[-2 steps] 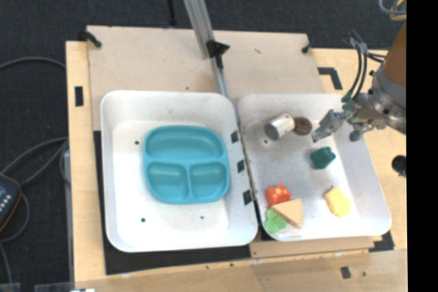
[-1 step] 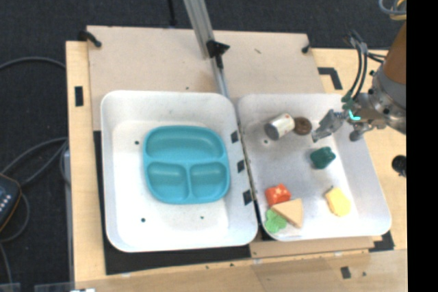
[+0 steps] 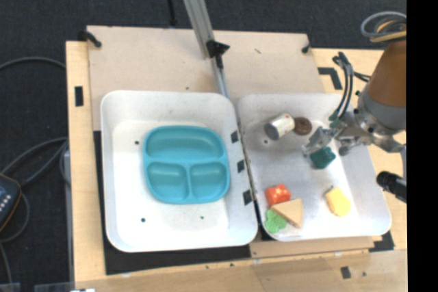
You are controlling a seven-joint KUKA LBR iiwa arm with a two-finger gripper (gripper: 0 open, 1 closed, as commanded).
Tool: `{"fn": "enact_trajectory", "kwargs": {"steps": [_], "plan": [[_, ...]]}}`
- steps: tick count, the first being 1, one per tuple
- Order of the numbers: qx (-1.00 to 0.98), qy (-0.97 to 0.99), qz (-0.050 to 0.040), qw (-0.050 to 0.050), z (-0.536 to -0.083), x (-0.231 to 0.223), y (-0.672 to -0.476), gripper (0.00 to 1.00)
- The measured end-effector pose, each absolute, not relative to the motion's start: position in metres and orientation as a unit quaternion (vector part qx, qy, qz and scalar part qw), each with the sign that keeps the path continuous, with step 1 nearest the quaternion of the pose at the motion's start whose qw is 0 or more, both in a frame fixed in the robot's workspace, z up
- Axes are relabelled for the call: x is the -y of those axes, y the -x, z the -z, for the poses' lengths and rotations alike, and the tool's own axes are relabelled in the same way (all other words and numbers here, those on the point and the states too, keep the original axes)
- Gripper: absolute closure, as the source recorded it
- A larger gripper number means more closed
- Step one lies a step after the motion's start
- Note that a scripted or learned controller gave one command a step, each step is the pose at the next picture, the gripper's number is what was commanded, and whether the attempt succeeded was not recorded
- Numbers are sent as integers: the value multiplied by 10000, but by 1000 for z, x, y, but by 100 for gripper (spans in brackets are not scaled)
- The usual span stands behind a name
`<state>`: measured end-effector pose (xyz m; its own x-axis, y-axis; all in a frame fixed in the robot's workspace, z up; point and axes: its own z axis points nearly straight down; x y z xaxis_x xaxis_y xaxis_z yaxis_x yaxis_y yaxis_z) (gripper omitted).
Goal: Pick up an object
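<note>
Down on the counter (image 3: 171, 58) sit two white bins side by side. The left bin (image 3: 123, 120) carries a teal divided tray (image 3: 185, 163), big, flat and rigid, nothing to pinch there. The right bin (image 3: 363, 215) is where the action is: the arm (image 3: 391, 82) comes in from the right and its gripper (image 3: 320, 144) hangs low over the middle of that bin, right on top of a small dark green block (image 3: 323, 158). Touching it or just above it? Can't tell from this angle, and whether the gripper is spread or closed can't be read either.

That green block looks the likely target: small, probably light and stiff, best pinched across its short sides. Just up-left lies a silvery can (image 3: 279, 126) on its side, smooth and liable to roll, with a small brown round piece (image 3: 302, 126) beside it. Along the front edge: a tan wedge (image 3: 292, 212), a red piece (image 3: 277, 194), a green piece (image 3: 274, 221), and a yellow piece (image 3: 337, 202) apart to the right. They look like toy food, light and easy.
</note>
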<state>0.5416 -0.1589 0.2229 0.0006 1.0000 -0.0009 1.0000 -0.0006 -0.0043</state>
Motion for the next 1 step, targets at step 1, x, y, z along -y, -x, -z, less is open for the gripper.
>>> {"fn": "enact_trajectory", "kwargs": {"steps": [1], "plan": [[7068, 7074, -15, 7, -179, 163, -546, 0]]}}
